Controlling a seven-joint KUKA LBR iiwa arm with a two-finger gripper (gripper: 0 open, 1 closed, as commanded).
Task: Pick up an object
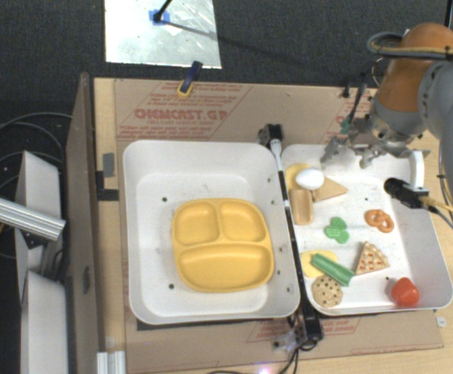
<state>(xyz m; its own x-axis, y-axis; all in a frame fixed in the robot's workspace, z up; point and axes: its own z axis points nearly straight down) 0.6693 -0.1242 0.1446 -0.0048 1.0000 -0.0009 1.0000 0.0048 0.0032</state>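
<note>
My gripper (348,153) hangs over the back edge of the right bin (433,244), open, with nothing between its fingers. Just in front and to its left lies a white egg (310,179) beside a tan cheese wedge (332,189) and a tan bread roll (301,206). Further forward lie a pretzel (379,220), a green leafy piece (336,229), a pizza slice (370,259), a green cucumber (332,269), a cookie (327,291) and a red tomato (404,291).
The left bin (152,178) holds a yellow divided plate (222,244). A black divider rail (285,209) runs between the bins. Cardboard (210,111) lies behind them, and a silver sheet (162,22) lies further back.
</note>
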